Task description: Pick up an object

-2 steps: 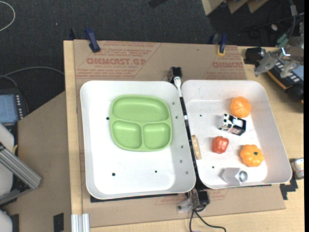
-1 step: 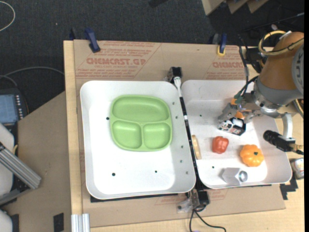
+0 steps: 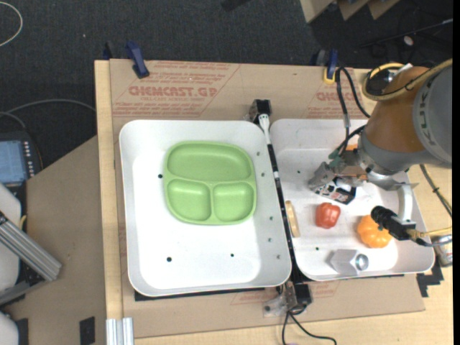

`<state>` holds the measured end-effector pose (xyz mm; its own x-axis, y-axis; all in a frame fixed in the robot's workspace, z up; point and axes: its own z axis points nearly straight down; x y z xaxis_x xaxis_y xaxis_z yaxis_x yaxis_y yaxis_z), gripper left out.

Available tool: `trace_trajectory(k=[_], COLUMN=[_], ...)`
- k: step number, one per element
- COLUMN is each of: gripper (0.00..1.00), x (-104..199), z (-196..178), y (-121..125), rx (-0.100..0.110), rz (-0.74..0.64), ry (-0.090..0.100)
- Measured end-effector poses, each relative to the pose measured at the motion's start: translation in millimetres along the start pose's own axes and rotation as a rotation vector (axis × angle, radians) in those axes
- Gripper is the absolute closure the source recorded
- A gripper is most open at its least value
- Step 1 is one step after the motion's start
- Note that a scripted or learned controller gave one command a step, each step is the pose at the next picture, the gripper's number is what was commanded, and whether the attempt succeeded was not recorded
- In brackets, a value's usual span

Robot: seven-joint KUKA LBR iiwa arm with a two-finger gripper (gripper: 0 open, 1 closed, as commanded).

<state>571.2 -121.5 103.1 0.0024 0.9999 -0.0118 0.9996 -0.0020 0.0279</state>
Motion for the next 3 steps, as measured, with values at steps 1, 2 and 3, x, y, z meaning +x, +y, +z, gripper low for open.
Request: trace_trajectory(k=[1,2,3], gripper=[0.00,1.00,1.00], x=[-1,-6,17], z=[3,-12,-74], y=[-53,-50,-65], rx=[-0.024,-0.031,0.023], rz=[-0.004,0.000,-0.005], ry=[-0.005,-0.013,0.012])
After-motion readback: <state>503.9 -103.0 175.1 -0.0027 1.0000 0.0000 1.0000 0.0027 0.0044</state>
